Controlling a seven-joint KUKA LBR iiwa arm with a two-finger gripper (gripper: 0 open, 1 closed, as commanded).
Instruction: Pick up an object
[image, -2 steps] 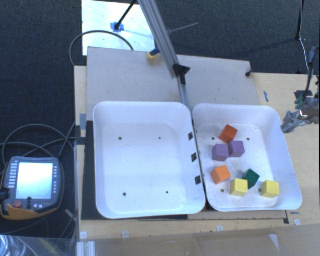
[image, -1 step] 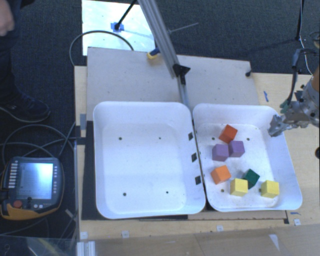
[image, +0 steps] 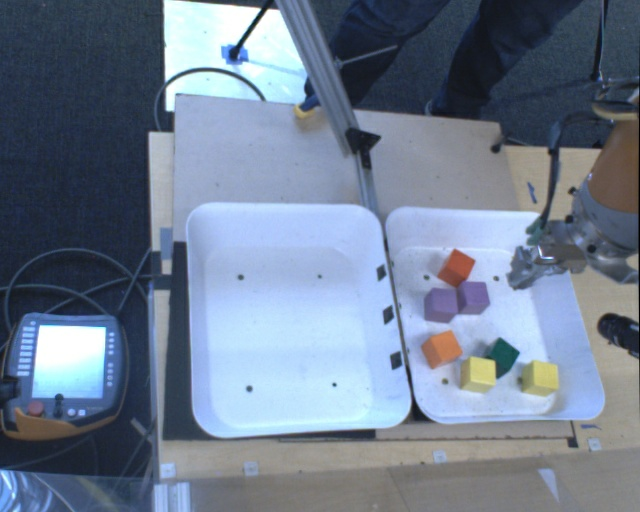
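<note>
The right bin (image: 560, 330) holds several small blocks. An orange block (image: 457, 267) lies toward the back, and two purple blocks (image: 441, 304) (image: 474, 297) sit side by side just in front of it. Nearer the front are a second orange block (image: 441, 348), a dark green block (image: 503, 354) and two yellow blocks (image: 478, 373) (image: 540, 377). My gripper (image: 527, 270) hangs over the right bin's back right part, to the right of the orange and purple blocks, with nothing visible between its fingers.
The left bin (image: 230, 400) stands beside the right one, separated by a shared rim with black clips (image: 388, 315). A slanted metal pole (image: 330, 80) crosses the board behind the bins. A teach pendant (image: 62, 373) lies on the floor at the left.
</note>
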